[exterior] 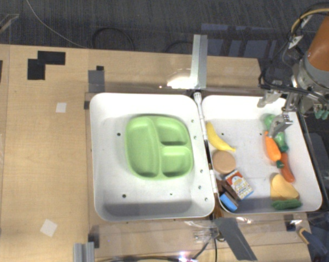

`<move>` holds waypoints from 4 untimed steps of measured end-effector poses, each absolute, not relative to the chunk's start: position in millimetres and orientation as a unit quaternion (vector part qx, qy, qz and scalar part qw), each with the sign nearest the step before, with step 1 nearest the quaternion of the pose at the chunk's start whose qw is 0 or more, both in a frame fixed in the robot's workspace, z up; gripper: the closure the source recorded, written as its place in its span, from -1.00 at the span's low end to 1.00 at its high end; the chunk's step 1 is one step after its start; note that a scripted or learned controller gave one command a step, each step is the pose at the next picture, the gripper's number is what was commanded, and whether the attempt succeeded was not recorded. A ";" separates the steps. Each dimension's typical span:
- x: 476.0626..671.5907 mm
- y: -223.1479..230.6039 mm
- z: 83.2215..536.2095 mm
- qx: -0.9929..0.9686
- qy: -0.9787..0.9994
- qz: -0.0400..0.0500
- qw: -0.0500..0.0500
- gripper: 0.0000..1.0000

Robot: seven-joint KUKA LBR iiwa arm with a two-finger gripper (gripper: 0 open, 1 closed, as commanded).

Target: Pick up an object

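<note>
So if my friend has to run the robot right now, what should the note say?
Gripper: low over the right bin's far right corner, at the top of the carrot. Can't tell whether it grips anything.
Right bin: banana, brown disc, small box, blue thing, carrot with green bits beside it, yellow wedge.
Left bin: green tray.
Done: arm is at the toys; nothing lifted.
Left: grab one and lift it.

A smooth plastic green tray (158, 146) sits in matt white bins (107, 201) on pale wood bench (39, 162).
</note>
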State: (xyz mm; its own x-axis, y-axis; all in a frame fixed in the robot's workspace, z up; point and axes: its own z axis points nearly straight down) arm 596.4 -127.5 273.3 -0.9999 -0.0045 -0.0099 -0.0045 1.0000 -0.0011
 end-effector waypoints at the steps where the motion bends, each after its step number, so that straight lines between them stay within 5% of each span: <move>1: 569.6 -138.8 111.1 0.072 0.997 0.001 -0.001 -1.00; 2: 569.1 -130.8 90.3 0.046 0.999 -0.001 0.008 -1.00; 3: 574.3 -129.9 105.4 0.043 0.999 -0.002 0.016 1.00; 4: 600.2 -193.4 197.9 -0.068 0.998 -0.003 0.009 1.00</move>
